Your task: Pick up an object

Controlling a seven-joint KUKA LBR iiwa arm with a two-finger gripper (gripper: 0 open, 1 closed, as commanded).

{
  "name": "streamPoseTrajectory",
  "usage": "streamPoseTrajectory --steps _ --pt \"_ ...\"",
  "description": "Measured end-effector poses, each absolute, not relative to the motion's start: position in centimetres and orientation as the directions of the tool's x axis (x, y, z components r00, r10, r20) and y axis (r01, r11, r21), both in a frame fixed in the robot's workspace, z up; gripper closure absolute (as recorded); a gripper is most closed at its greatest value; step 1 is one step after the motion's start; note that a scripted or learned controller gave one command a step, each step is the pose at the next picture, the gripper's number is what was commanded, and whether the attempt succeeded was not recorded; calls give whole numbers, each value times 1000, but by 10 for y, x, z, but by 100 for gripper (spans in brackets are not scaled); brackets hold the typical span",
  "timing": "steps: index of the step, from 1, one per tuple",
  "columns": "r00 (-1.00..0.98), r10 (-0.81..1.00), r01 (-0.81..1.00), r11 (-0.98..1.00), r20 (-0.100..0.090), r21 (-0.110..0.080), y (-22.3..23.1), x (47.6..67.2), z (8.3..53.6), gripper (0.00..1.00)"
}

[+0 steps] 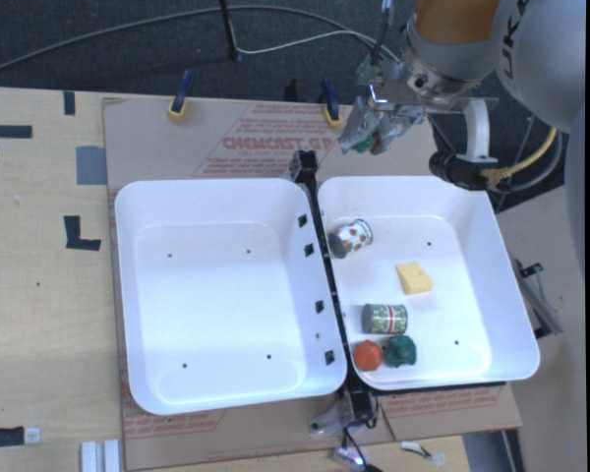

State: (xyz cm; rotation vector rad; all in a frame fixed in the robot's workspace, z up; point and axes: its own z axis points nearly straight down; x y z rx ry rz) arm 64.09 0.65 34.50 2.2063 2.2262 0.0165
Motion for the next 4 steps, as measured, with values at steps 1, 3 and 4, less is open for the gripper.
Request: streamPoseTrajectory --steps 1,3,4 --pt "1 1000 1000 -1 0 -1 -29 593 347 100" --pt "7 1000 1000 -7 -1 -2 -84 580 376 100" --pt "6 1000 1000 -6 0 -5 -127 491 318 100"
